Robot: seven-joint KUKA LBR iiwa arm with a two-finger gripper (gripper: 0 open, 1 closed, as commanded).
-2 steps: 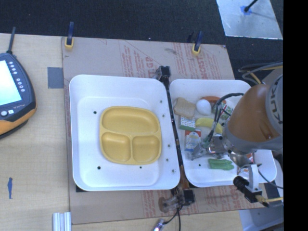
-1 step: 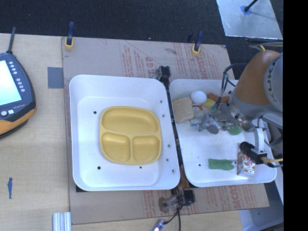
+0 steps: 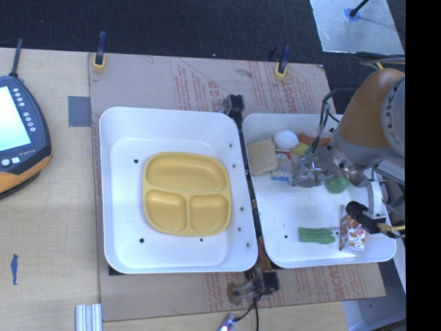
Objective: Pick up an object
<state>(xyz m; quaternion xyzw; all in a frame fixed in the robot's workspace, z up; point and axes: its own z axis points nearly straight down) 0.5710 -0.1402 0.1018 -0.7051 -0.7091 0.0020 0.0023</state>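
Where gripper [image 3: 305, 173] hovers, sponge [image 3: 262, 157] just beside.

Bench [image 3: 55, 233]; two bins [image 3: 117, 185]; pendant [image 3: 21, 133]

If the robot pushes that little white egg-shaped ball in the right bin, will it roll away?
Probably a bit. The small white egg-shaped ball looks round and smooth, so a nudge should make it roll. It likely won't go far: it sits by the white right bin's far wall, with the tan square sponge beside it. It also looks light.
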